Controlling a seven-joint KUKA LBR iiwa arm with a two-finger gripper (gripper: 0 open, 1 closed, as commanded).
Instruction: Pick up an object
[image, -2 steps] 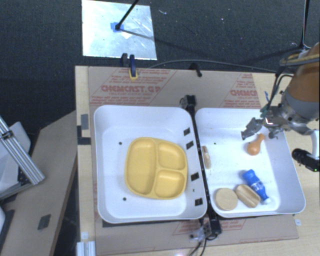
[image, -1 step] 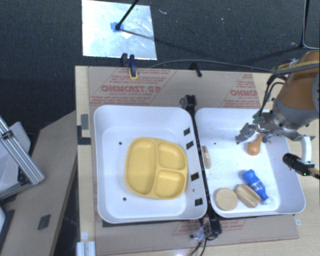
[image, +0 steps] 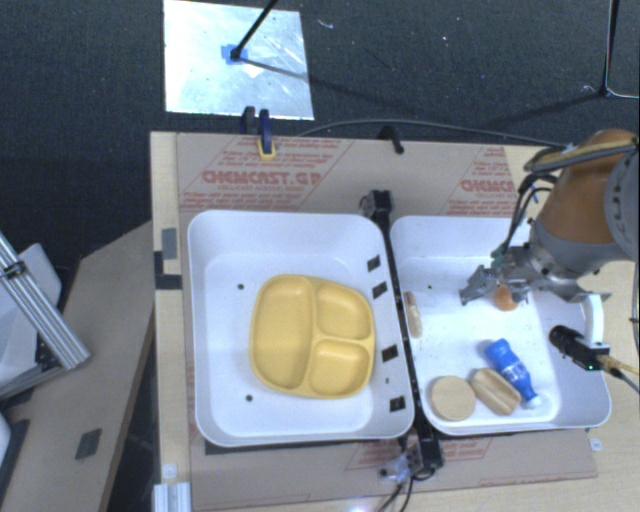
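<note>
The right bin (image: 440, 250) holds several objects. A blue bottle (image: 511, 369) lies near its front right. Beside the bottle are a tan bread roll (image: 494, 390) and a round tan disc (image: 452, 397). A small beige stick (image: 412, 314) lies along the bin's left wall. My gripper (image: 486, 286) hangs low over the bin's back right part, below the orange-banded wrist (image: 585, 205). A small orange object (image: 508, 298) peeks out right under the gripper; whether it is touched is hidden.
The left bin (image: 225, 250) carries a yellow divided plate (image: 312, 335). A black divider strip (image: 392, 320) runs between the bins. Cables (image: 578, 348) hang at the right bin's right rim. The middle of the right bin's floor is bare.
</note>
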